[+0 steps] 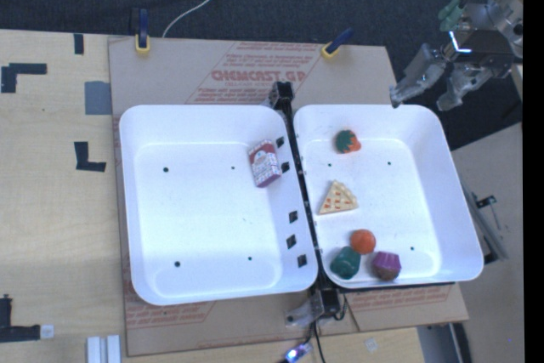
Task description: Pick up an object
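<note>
Resting on a sheet of brown cardboard (255,76) printed with red lettering, two shallow white bins sat side by side, joined along a dark seam of clips. The cardboard was held at its far edge by a yellow clamp (141,34) and a blue-and-yellow clamp (337,42), and it lay on a pale wooden bench (51,208) marked with dark tape pieces. Beyond the bench's far edge ran dark blue carpet, crossed by a thin white cable (191,13).

The left bin (204,268) carried a small red-and-white packet (264,162) near its right wall, towards the far side. The right bin (425,183) carried a green-and-orange toy (345,141) near its far edge, a waffle-patterned wedge (338,199) around its middle, and a cluster at its near edge: an orange ball (363,241), a green piece (345,263) and a purple piece (386,265), the three set close together.

The gripper (425,89) hung just outside the right bin's far right corner, its fingers spread apart with nothing between them.
</note>
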Available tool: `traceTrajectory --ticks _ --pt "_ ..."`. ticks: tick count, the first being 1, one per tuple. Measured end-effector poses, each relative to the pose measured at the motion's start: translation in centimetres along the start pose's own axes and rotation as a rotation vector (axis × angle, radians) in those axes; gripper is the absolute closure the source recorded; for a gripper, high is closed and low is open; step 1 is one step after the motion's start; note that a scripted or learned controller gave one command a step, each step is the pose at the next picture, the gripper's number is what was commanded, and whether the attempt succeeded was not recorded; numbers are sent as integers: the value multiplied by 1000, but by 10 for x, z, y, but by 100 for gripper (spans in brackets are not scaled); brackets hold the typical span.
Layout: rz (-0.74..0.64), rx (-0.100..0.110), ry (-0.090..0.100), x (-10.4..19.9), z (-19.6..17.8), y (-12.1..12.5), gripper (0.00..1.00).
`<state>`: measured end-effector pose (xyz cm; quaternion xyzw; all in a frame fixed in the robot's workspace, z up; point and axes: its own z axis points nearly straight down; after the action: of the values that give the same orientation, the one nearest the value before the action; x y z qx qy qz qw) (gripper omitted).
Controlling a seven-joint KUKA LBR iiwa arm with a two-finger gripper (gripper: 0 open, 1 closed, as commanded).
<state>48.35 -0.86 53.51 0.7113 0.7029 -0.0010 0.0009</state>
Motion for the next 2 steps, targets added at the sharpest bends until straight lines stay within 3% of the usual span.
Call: traceTrajectory --ticks 1,2 --pt "-18 1 3 56 1 0 100" --pt "-6 0 1 -13 0 0 100"
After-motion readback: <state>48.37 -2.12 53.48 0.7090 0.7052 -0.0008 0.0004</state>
